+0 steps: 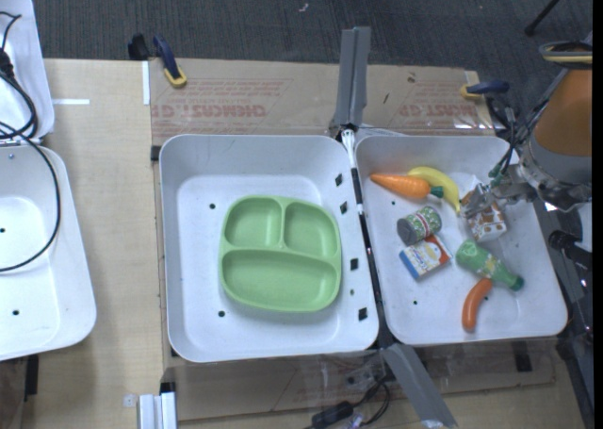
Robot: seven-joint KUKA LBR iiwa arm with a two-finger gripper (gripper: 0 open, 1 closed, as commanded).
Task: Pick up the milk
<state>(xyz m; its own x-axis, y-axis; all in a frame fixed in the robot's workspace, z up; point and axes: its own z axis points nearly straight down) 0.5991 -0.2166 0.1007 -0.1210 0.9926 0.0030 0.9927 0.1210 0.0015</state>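
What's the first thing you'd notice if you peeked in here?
A big green plate sits alone in the left bin. The right bin is crowded with toy food: a carrot, a banana, a can. The gripper reaches in from the right, above the milk.

Arm (pixel 565 116): cut off by the right edge, orange band part shown. Pincer (pixel 482 203): small and cluttered against the milk (pixel 488 222), finger state and any contact not discernible; milk carton print too small to read. Second white tray (pixel 38 257) at far left: cut off by the left edge; banana (pixel 438 182) partly hidden behind the carrot (pixel 400 185).
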